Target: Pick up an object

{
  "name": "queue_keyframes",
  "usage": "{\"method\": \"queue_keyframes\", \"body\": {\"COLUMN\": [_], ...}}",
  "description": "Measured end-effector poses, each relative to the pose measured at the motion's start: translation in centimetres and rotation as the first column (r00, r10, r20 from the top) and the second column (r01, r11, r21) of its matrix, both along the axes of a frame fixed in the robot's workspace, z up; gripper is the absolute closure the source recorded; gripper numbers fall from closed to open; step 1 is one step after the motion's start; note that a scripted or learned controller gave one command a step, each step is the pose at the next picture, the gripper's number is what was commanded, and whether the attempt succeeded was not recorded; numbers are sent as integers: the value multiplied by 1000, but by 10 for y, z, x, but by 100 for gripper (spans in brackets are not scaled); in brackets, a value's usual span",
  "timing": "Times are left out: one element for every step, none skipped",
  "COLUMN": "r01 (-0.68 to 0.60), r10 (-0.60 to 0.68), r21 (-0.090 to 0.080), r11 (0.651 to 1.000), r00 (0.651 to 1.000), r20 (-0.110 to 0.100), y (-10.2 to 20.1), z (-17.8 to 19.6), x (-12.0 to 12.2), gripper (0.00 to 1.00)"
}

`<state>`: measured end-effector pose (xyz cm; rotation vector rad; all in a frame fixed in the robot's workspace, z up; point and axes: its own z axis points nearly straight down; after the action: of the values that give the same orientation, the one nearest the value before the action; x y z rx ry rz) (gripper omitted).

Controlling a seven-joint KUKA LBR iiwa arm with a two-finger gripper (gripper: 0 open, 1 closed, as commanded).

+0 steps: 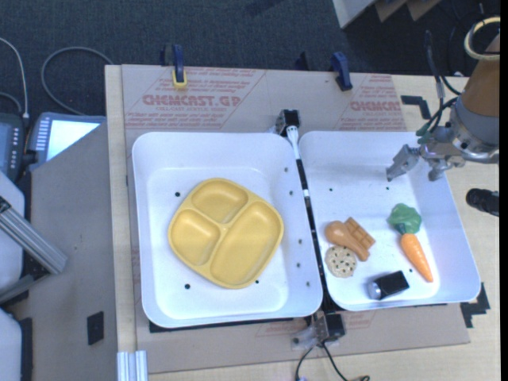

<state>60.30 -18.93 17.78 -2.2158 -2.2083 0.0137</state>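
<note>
The gripper (pixel 419 162) hangs over the far right corner of the right bin (pixel 357 153), fingers spread apart with nothing between them, the grey arm (pixel 480 109) coming in over the bin's right rim. Down in that bin sit the candidates for picking. A carrot (pixel 414 252) with its green top (pixel 405 217) lies along the right wall, just in front of the gripper and apart from it. A black block (pixel 389 285) rests at the near edge, just beside the carrot's tip. Toward the left wall, an orange-brown toy pastry (pixel 351 237) touches a round speckled cookie (pixel 342 261) that lies in front of it. The far half of this bin's floor is bare white, open room under the gripper.

Over to the left bin (pixel 151 213): a yellow divided plate (pixel 225 243) with three compartments sits in its middle, nothing in them. The two bins meet along a dark seam at centre. Both rest on a cardboard sheet (pixel 238 94) on the table (pixel 492 236), pinned at the far edge by blue clamps (pixel 178 62). Cables (pixel 71 62) loop on the dark floor off the left side.
</note>
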Motion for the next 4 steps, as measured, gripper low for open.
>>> {"method": "queue_keyframes", "body": {"r01": [-4, -4, -4, -4], "r10": [4, 4, 4, 4], "r21": [-3, -3, -3, -4], "r11": [1000, 1000, 1000, 1000], "r00": [1000, 1000, 1000, 1000], "r20": [15, 13, 12, 17], "y": [1, -7, -6, -6], "z": [9, -45, -95, -82], "x": [3, 10, 10, 11], "gripper": [0, 0, 0, 100]}}
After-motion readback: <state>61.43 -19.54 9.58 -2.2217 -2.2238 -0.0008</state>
